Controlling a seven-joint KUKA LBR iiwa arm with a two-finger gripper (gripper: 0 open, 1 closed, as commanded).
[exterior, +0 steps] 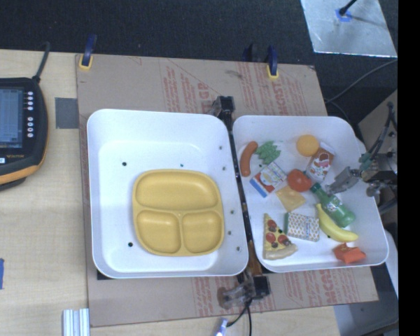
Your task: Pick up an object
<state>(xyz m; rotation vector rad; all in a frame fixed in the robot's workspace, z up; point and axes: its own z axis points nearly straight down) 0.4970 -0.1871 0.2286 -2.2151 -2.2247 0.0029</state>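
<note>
At the right rim of the right-hand shallow white bin the two-finger gripper reaches in from the right, its dark fingers spread apart with nothing between them. Just below and touching close to their tips lies the small green toy bottle, its long axis running on a slant from upper left to lower right; this looks the likeliest target, though that is a judgement only. The yellow toy banana curves just beneath it, nearly parallel, and the red toy tomato sits just to the left of the jaws, with a red-and-white toy can just above that. (Crowding here could let a neighbour be nudged or pinched along with the bottle.) The coming move seems to call for a short shift downward and a lowering across the bottle's narrow width. The left-hand white bin holds a yellow three-compartment plastic plate, well apart from the arm, on the cardboard-covered worktop.
</note>
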